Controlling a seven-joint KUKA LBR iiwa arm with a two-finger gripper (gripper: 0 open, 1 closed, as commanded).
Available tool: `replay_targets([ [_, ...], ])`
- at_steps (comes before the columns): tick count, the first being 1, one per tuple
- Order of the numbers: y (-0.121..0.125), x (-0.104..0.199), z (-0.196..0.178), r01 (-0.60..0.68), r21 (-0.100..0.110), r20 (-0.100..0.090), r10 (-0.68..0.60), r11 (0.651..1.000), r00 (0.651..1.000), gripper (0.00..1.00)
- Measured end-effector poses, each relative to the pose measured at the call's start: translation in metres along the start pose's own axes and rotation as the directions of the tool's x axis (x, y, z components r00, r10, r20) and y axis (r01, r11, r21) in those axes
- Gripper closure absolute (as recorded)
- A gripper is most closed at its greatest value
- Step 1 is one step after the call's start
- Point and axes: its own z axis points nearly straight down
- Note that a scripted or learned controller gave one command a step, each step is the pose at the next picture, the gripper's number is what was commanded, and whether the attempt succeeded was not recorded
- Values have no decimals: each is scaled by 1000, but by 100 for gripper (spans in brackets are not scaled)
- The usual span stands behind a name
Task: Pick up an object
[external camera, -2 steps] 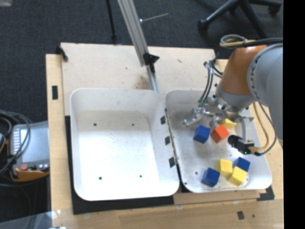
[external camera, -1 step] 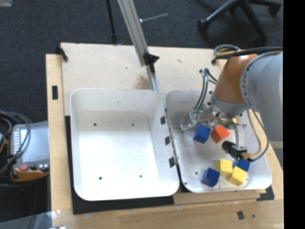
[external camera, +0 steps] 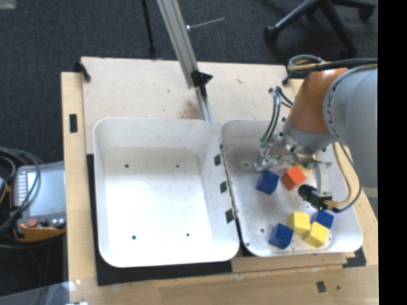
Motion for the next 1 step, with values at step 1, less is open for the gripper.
replay_targets([
  [1, 7, 2, -63, 13, -2, 1, -13, 1000, 1000, 100],
])
